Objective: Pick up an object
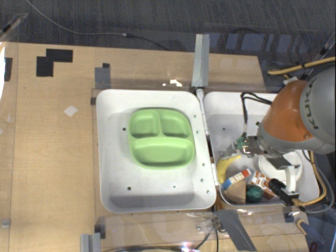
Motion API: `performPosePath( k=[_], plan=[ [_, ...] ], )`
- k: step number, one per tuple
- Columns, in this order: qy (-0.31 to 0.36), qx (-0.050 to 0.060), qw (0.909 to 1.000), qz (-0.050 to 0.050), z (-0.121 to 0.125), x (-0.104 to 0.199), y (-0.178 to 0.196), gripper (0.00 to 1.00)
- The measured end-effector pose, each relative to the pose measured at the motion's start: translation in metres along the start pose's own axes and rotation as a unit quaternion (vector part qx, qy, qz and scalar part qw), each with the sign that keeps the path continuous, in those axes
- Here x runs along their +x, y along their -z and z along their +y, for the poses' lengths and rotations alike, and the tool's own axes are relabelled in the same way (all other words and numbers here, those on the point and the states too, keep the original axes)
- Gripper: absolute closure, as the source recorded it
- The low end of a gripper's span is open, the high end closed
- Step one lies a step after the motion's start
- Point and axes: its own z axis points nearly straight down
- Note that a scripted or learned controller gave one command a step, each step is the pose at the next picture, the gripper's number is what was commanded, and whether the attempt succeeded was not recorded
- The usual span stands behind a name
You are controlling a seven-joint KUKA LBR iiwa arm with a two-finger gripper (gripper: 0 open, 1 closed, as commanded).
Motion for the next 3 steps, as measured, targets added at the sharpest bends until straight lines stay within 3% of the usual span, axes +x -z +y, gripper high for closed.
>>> performPosePath(
  k=[1, 3],
  plan=[
    [0.039, -0.001, 0.9992, -0.001, -0.017, -0.001, 0.001, 0.0],
    [0.149, 0.002, 0.9888, 0.004, -0.019, -0.026, 0.001, 0.0]
  ],
)
